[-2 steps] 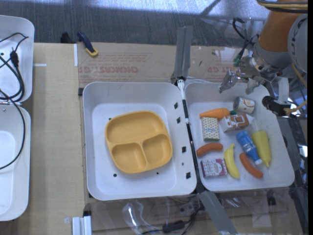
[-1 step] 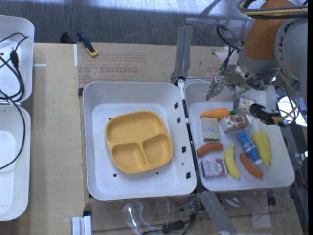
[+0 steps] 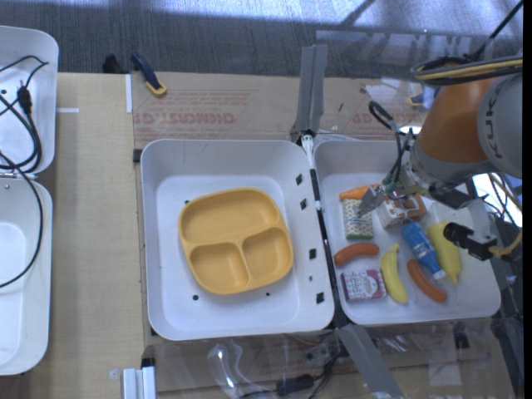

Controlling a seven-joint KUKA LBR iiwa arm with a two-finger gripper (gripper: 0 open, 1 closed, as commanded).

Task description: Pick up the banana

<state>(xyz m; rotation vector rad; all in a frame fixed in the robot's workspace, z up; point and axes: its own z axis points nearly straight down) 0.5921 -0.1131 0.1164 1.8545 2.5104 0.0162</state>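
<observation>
Banana lying in right bin, between sausage and blue bottle. Hand apparently over the packets, partly masked by arm; finger state unreadable.

— What sits where on the bench?

— The left bin holds a divided plate near its middle. My gripper hangs over the far part of the right bin.

— And the banana?

— The banana lies in the right bin's near half, a sausage to its left, a small carton just left of its near end, a bottle to its right.
</observation>
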